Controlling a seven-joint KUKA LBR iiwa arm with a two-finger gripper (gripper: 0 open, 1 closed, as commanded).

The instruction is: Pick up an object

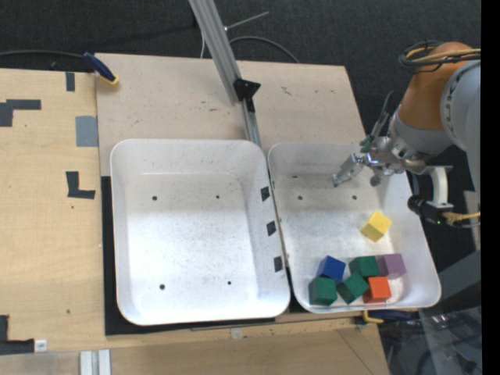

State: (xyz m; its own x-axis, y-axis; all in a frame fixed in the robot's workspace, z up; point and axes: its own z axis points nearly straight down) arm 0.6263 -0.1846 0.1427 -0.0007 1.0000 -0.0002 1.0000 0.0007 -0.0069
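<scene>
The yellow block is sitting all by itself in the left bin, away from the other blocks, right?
Not quite. The camera view shows the yellow block by itself in the right bin, not the left one. It does sit apart from the other blocks, which are bunched at that bin's near edge.

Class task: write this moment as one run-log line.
arm: over right bin | gripper: above bin floor, nothing held | yellow block: apart | other blocks: near corner
</scene>
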